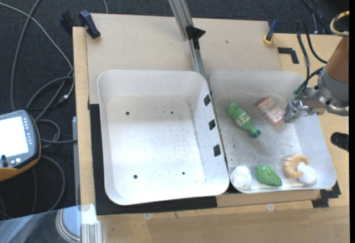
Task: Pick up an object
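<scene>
1. the gripper (290,115) sits low in the right bin (313,135); whether it is spread or pressed together cannot be told.
2. a pink packet (270,110) lies just left of it.
3. a green bottle (242,119) lies farther left, tilted.
4. a white ball (241,176), a green lump (268,176) and a tan-and-white toy (298,168) line the bin's near edge.

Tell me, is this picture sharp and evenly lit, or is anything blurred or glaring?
Camera view: light is soft and even, shadows faint; the white bins look bright without harsh glare; the green bottle is fairly crisp, the claw slightly soft.
</scene>
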{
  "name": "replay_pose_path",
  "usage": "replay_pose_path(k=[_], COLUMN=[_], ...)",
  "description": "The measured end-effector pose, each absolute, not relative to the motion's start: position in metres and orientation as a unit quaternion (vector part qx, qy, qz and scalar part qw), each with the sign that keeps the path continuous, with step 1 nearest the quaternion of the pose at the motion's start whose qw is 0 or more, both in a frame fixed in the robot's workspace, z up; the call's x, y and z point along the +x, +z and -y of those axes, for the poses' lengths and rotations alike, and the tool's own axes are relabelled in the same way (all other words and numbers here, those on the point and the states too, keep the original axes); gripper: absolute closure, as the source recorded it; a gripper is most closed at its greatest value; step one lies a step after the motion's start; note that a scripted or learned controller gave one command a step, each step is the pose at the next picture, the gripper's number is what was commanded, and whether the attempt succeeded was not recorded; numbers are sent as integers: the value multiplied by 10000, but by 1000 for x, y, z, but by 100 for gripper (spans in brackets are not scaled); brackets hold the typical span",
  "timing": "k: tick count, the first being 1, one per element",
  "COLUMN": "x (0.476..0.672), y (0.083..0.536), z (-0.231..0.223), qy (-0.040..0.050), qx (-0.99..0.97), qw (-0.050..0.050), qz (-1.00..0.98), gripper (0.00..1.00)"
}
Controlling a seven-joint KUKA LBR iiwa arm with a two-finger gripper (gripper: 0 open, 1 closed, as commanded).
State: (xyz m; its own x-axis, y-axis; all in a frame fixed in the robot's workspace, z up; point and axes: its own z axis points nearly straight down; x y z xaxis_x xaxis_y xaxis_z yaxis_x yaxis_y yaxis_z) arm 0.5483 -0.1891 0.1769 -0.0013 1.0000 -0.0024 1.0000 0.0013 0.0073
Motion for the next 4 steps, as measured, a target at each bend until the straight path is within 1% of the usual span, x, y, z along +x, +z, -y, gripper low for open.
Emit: replay_pose_path(k=[2,3,4], x=[552,555,568], y=[286,284,284], z=[189,146,93], qy=[18,4,10], qx=[7063,7052,7047], qw=[36,-11,-4], qz=[-7079,-7090,-7095], gripper=[100,100,100])
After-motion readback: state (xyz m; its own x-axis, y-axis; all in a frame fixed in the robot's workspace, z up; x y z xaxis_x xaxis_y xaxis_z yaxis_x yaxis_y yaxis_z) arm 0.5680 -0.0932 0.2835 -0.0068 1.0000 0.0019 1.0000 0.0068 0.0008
